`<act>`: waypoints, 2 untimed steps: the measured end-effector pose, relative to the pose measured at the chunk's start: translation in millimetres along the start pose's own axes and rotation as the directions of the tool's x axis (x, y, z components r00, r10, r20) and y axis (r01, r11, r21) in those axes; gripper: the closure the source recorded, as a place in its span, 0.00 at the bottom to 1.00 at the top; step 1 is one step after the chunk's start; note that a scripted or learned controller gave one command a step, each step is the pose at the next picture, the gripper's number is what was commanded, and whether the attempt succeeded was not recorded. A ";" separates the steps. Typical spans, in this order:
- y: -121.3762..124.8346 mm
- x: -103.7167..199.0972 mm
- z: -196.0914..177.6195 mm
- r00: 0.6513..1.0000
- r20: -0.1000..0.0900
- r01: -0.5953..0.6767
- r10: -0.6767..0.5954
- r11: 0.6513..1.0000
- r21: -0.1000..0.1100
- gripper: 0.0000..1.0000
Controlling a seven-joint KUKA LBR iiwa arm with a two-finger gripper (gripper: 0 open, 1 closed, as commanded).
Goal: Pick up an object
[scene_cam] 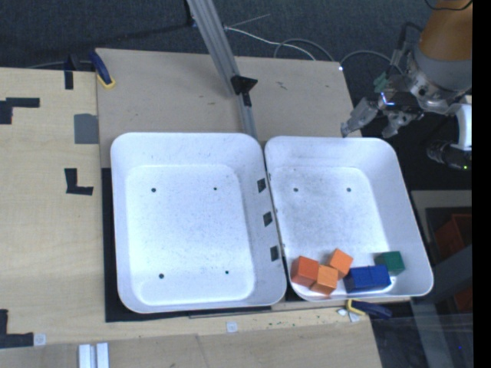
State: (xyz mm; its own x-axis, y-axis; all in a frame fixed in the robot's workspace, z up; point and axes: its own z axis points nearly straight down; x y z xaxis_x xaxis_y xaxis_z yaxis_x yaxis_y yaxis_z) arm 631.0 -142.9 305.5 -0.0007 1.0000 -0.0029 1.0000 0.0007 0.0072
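— Where is the gripper (374, 119) sitting?

— I'm seeing it hanging beyond the right bin's (399, 163) far rim, fingers spread apart, gripping nothing.

— And the objects?

— They're lying in that bin's near corner: three orange blocks (322, 270) bunching together, a blue block (367, 279) just beside them, a green block (392, 261) touching the blue one. The left bin (123, 205) is sitting alongside.

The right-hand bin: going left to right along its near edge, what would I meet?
In the right bin: an orange block, then an orange block set a little farther back, a blue block, and a green block.
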 end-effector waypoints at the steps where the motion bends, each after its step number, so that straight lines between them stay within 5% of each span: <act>1: -58.0 3.0 -74.0 1.000 -0.001 -0.001 0.001 1.000 0.000 0.00; 2: -33.2 -13.0 -13.4 1.000 -0.002 -0.001 0.001 1.000 0.013 0.00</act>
State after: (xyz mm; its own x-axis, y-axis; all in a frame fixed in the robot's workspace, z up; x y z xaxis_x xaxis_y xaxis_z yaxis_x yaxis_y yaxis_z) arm 597.8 -155.9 318.8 0.0005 1.0000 -0.0009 1.0000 -0.0005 -0.0061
